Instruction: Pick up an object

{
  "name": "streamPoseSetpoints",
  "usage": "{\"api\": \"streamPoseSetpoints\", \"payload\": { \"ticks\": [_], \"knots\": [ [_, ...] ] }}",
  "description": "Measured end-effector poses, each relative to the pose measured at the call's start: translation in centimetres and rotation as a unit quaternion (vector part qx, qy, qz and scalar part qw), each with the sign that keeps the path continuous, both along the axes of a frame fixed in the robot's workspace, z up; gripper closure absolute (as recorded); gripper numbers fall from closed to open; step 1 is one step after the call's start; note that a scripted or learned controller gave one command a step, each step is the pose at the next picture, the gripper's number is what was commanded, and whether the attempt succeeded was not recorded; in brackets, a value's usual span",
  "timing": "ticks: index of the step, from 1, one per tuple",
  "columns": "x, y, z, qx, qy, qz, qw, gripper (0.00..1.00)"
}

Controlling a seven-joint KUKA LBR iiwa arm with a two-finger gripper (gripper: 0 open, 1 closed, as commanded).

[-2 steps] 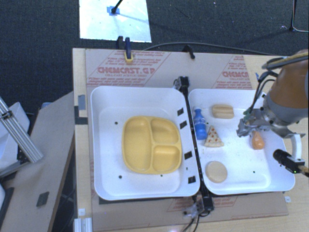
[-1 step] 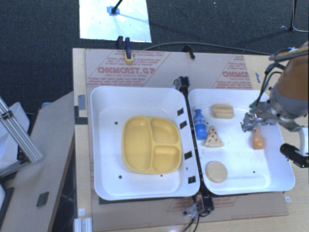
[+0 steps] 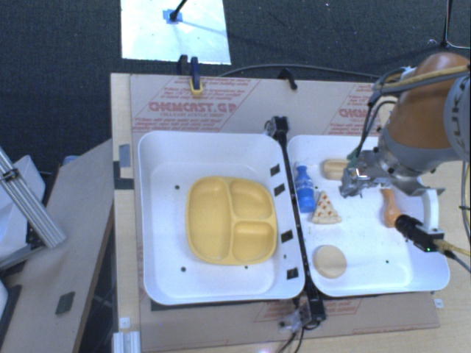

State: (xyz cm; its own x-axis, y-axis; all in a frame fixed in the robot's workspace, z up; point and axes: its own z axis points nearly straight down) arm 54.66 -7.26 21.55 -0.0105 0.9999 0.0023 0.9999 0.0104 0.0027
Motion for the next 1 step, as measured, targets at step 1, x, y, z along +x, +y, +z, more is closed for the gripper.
{"api": "streamPoseSetpoints", "payload": {
  "ticks": [1],
  "knots": [
    [-0.59, 4.49, 0.09, -0.0001, 0.001, -0.001, 1.0, 1.0]
  ]
}}
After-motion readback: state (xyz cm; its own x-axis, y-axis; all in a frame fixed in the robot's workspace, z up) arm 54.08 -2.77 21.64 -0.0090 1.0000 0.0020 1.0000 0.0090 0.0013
